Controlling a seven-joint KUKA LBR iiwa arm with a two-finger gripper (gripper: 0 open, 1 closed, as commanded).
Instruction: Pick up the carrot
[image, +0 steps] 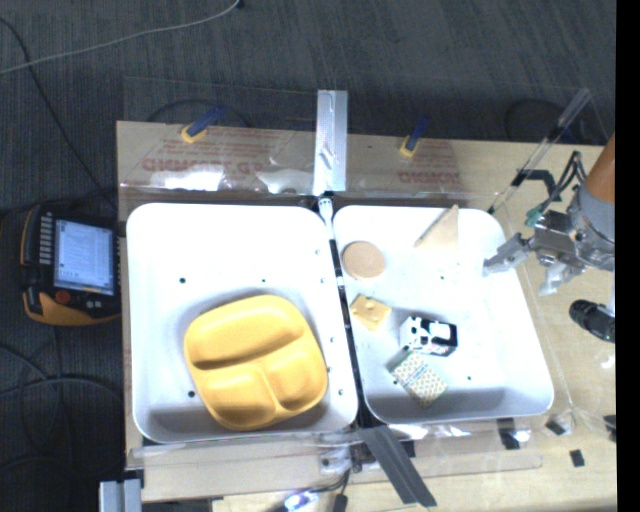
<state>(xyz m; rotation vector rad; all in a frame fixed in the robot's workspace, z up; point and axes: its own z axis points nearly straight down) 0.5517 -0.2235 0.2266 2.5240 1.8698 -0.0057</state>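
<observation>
The arm is showing as a grey body at the right edge of the camera view, with an orange band sitting above the wrist. The gripper is presenting as pale grey metal, its slim fingers appearing light and angular. Dark cables are looping beside the wrist, and a small teal-green fitting is showing near them. Screws and markings are appearing too small to make out

No readable text; red print on plastic sheet illegible.
</observation>
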